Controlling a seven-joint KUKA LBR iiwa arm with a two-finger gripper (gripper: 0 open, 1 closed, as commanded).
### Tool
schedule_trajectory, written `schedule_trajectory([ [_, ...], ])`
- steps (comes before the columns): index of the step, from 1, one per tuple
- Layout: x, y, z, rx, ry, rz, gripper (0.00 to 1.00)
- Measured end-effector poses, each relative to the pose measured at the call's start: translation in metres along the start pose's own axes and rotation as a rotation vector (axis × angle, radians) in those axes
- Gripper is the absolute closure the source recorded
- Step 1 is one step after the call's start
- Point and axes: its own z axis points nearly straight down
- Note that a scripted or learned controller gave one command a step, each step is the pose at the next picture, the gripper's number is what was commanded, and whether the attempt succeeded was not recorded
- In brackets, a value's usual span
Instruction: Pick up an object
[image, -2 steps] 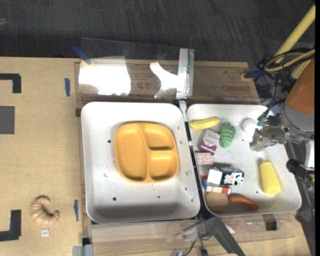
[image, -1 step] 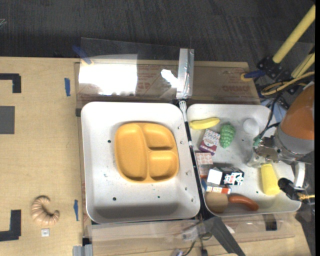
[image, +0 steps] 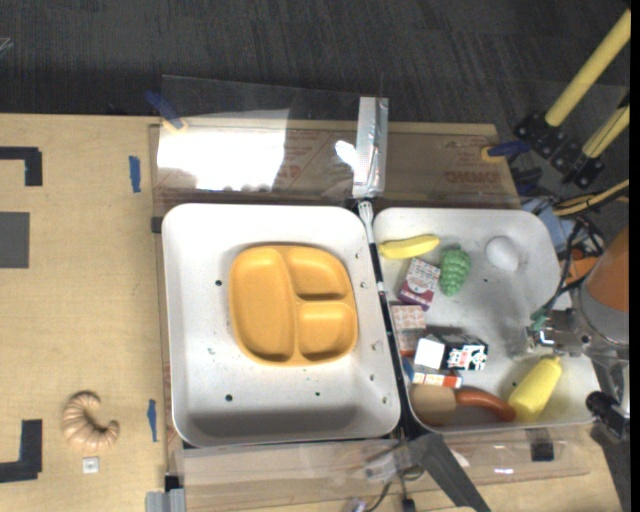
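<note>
Overhead, wooden bench bears two bins

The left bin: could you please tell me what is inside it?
The left bin holds a yellow divided plate with three compartments, lying flat near its middle. Whatever lies under the plate is covered.

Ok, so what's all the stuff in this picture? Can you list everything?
tray: 1, orange, left bin
banana: 1, yellow, right bin, far-left corner
green toy: 1, green, beside banana
white lump: 1, white, right bin, far side
small boxes: several, mixed colours, right bin, left side
hot dog: 1, tan and red, right bin, near edge
yellow bottle: 1, yellow, right bin, near-right
croissant: 1, tan, bench, near-left
bins: 2, white, side by side
arm: 1, grey and orange, right edge
</note>
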Motion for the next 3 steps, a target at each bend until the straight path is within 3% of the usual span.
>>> schedule_trajectory([
  [1, 0.01, 0.002, -0.001, 0.003, 0.014, -0.013, 0.0],
  [2, 0.121, 0.016, 0.0, -0.004, -0.002, 0.315, 0.0],
  [3, 0.125, 0.069, 0.001, 0.001, -0.004, 0.634, 0.0],
])
